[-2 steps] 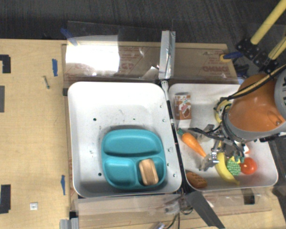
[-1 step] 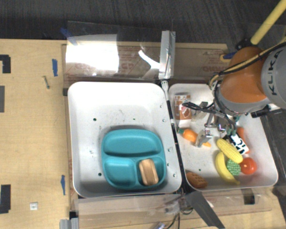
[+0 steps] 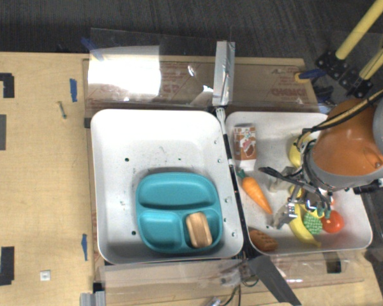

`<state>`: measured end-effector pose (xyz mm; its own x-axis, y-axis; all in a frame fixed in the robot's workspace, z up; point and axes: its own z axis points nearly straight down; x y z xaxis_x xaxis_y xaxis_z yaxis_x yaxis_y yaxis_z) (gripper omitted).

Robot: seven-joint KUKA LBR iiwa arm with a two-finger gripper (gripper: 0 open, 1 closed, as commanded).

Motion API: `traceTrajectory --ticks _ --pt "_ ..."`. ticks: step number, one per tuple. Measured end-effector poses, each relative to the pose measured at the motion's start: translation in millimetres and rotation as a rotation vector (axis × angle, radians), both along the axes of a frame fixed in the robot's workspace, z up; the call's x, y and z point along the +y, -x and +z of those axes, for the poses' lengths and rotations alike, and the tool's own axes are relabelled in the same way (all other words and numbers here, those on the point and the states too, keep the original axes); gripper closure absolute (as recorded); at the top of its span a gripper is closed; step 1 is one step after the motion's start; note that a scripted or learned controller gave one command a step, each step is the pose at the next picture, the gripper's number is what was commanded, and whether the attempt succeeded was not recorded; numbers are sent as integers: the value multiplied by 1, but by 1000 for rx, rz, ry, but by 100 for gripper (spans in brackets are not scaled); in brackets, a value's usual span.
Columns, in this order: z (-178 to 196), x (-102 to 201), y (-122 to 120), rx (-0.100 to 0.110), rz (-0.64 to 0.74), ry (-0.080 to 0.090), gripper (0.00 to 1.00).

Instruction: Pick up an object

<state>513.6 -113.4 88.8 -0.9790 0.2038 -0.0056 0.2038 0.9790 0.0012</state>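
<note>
The right bin (image 3: pixel 274 117) holds several toy foods. An orange carrot (image 3: pixel 256 194) lies at its left. A small brown-and-white carton (image 3: pixel 245 142) stands at the back left. A brown piece (image 3: pixel 263 239) sits at the front left. At the front lie a yellow banana (image 3: pixel 300 230), a green-and-yellow item (image 3: pixel 313 222) and a red tomato (image 3: pixel 332 222). My gripper (image 3: pixel 292 212) is low over the banana's upper end, just right of the carrot. The arm's orange band (image 3: pixel 345 146) partly hides another yellow item (image 3: pixel 295 153).
The left bin (image 3: pixel 115 164) holds a teal divided plate (image 3: pixel 169 193) with a tan bread roll (image 3: pixel 198 229) in its front right compartment. A metal divider (image 3: pixel 223 75) stands behind the bins. Yellow-handled tools (image 3: pixel 364 24) lie at the back right.
</note>
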Motion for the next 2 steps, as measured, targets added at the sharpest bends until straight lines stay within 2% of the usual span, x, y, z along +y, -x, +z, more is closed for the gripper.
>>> traceTrajectory --ticks 1,2 --pt "-2 5 -90 30 118 10 0" --pt "10 3 -93 18 116 13 100"
